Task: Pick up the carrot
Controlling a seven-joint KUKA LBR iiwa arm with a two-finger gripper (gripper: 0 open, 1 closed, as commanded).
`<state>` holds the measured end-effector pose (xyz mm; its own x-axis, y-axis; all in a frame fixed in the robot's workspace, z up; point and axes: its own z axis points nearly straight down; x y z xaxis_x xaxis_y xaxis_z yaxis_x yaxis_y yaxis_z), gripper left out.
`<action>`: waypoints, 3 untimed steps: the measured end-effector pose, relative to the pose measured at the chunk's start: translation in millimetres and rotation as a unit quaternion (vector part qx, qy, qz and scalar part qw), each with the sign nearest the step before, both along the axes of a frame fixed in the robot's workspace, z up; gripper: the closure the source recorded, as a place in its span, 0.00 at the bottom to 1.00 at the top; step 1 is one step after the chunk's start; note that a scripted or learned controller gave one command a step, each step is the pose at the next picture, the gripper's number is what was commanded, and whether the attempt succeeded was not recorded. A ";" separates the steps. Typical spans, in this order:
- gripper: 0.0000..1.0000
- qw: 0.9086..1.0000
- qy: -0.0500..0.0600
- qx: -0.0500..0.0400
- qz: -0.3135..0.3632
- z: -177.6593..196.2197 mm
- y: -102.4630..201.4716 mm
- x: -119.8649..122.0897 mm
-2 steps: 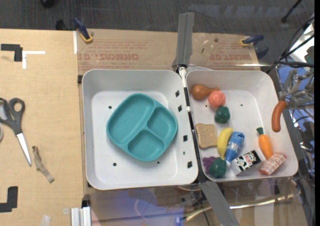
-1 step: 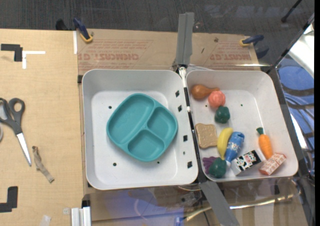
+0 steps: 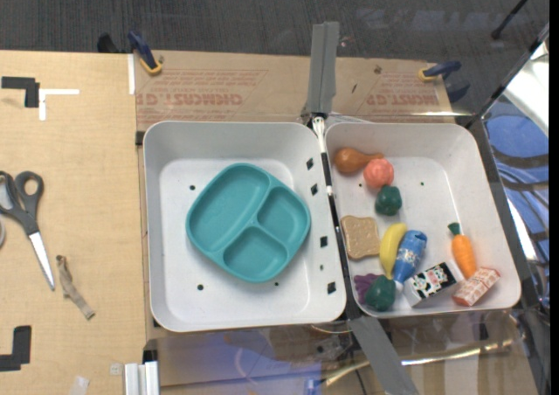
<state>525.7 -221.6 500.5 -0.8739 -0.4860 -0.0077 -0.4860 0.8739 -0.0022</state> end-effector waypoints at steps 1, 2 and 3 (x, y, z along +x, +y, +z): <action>1.00 0.941 0.002 -0.001 0.339 -9.3 3.6 -1.2; 1.00 0.834 0.002 -0.001 0.552 -9.7 0.0 -28.5; 1.00 0.835 0.000 0.001 0.551 -2.0 0.3 -26.4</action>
<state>499.3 -221.3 498.5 0.1027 -0.9947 -0.0091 -0.9947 -0.1027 -0.0009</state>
